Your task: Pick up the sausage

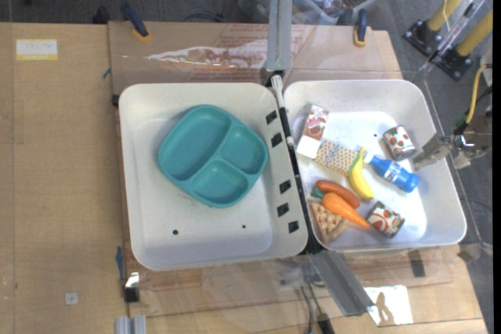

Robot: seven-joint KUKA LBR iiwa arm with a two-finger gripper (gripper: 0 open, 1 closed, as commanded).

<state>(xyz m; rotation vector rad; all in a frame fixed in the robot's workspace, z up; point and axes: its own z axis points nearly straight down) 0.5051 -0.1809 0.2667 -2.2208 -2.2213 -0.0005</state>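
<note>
Progress, as we judge it, is nil so far: the sausage is not yet lifted. Going from the left, we see a teal plate (213, 156) alone in the left bin (141, 215). In the right bin (446, 223) the sausage (337, 191), reddish, lies near the bin's left wall, just above the carrot (344, 209) and just left of the banana (360, 177). A blue bottle (395, 173) sits further right, and the gripper (423, 157) hangs beside it at the bin's right side, well apart from the sausage, holding nothing we can see. Reach, grasp and lift all remain. We cannot tell how its jaws stand; they blur against the white floor, and the arm is cut off at the edge.
</note>
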